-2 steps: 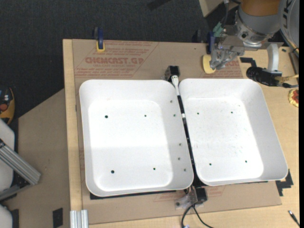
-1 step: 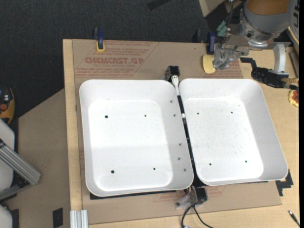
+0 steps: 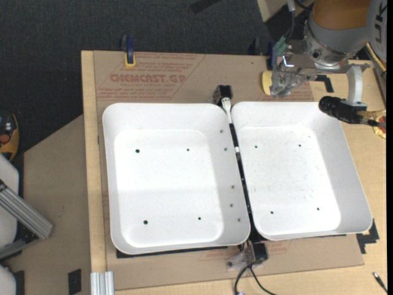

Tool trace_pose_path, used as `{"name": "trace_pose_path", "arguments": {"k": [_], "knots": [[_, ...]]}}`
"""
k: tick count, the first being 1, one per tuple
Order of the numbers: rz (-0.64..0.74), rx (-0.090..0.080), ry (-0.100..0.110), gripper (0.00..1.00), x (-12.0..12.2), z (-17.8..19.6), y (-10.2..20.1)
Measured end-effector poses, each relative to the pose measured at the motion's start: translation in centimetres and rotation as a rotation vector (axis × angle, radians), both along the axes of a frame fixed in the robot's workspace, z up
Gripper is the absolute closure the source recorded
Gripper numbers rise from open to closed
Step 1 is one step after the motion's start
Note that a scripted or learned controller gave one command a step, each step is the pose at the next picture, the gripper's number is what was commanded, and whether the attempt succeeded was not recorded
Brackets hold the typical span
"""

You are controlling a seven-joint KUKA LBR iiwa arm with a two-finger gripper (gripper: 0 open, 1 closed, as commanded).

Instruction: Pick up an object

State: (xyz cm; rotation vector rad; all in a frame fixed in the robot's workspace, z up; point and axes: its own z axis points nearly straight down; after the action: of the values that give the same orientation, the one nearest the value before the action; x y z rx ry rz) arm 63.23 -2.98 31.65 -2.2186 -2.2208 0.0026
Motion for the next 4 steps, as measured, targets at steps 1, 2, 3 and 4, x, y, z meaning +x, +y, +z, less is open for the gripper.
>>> {"name": "trace_pose_path", "arguments": {"k": [1,2,3,4], "knots": [[0.007,0.002,0.008,1.00,0.5,-10.9,8.8],[-0.001,-0.001,-0.015,1.00,2.1,-1.2,6.7],[-0.017,-0.009,-0.003,1.00,0.7,-4.2,-14.4],[0.009,0.005,-0.001,1.00,0.8,-5.2,-3.0]]}}
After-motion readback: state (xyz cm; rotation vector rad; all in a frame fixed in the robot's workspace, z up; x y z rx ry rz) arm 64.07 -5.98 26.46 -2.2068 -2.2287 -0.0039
